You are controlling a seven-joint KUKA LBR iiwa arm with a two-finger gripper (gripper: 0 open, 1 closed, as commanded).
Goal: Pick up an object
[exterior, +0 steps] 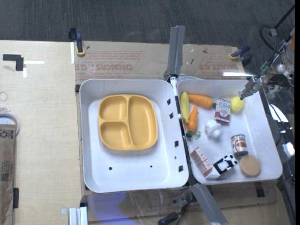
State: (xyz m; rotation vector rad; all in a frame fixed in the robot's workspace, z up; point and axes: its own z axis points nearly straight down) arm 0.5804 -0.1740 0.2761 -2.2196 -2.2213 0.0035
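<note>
At the near edge of the right bin [274, 170] lie a brown box [201, 161], a black-and-white toy [225, 165] touching it on the right, and a tan disc [250, 165] toward the near right corner. Just behind the disc stands a small can [239, 144] with an orange label. Further back, near the bin's middle, sits a white lump [213, 129], and left of it a carrot [192, 119] lies along the divider side, its green end pointing near. Behind that, a yellow banana [184, 106] lies lengthwise by the left wall, and a second carrot [200, 100] lies crosswise beside it. To their right a red-and-white carton [223, 110] touches a lemon [237, 104].

The gripper [247, 91] hangs over the far right part of this bin, its dark tip just above and beside the lemon. Whether its tip is spread or closed is too small to tell, and nothing is seen held in it.

The left bin [93, 168] holds a yellow tray [127, 122] with three compartments, lying flat near the bin's middle. Two clamps [77, 43] [239, 53] sit on the bench's far edge.
</note>
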